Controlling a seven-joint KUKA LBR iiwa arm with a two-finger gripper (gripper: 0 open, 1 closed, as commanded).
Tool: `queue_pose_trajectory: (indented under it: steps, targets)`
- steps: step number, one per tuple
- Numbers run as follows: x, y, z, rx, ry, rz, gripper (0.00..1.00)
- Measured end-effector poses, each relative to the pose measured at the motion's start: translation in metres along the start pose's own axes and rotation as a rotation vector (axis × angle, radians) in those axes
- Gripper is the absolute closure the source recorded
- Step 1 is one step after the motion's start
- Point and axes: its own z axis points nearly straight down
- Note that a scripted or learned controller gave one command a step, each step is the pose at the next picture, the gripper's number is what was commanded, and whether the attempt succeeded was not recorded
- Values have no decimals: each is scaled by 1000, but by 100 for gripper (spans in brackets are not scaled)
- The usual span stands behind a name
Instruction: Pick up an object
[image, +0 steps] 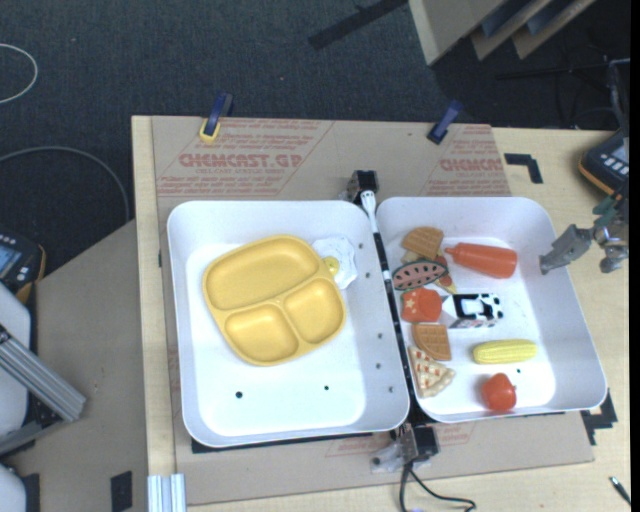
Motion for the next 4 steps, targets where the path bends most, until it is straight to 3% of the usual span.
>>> queue_pose_trajectory:
  steps: [1, 3, 4]
  targets:
    - [4, -10, 57, 8, 4, 1, 0]
    - [8, 4, 171, 3, 5, 0, 0]
    - [8, 8, 178, -8, 3, -3, 0]
